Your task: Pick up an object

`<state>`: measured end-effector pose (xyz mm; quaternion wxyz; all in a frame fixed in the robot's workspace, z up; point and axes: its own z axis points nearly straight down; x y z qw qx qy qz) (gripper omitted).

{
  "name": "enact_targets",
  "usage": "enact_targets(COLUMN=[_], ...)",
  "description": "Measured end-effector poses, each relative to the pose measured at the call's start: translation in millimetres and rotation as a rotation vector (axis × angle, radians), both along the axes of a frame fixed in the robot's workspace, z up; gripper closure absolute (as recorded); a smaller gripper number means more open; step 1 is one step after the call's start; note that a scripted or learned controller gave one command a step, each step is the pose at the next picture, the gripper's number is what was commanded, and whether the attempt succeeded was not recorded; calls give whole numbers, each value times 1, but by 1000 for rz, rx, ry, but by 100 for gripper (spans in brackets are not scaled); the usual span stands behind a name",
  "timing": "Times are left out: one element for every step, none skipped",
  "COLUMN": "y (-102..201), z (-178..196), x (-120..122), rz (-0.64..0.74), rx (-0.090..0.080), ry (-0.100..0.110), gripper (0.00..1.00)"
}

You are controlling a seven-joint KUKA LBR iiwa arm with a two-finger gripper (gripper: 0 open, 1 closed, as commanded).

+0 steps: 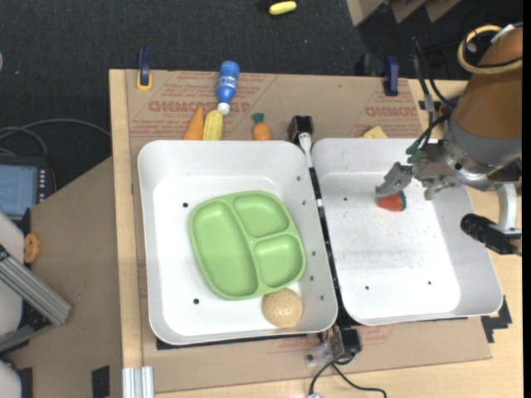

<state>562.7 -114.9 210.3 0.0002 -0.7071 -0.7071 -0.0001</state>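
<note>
A small red and orange object [392,202] lies in the right bin [415,288], near its far side. My gripper [412,187] hangs over that same spot, open, its left finger [393,182] just above the red object and the other finger [434,186] off to the right. Nothing is held between them. In the left bin [162,222] a green divided plate [246,243] lies flat, with a tan ball [282,307] by its front edge.
Behind the bins on the cardboard lie a blue and white bottle [226,85], a corn cob [213,124], two carrots [194,125] [261,128], a black part [300,127] and a yellow piece [375,133]. The arm [489,98] looms over the right bin's far right corner.
</note>
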Motion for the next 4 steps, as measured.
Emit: enact_targets(y=[-59, -78, -78, -78], z=[-39, -129, -115, -104], x=[-8, 62, 60, 61], rz=[-4, 3, 1, 1], rx=[1, -3, -3, -4], ry=[5, -6, -6, -10], gripper=[0, 0, 100, 100])
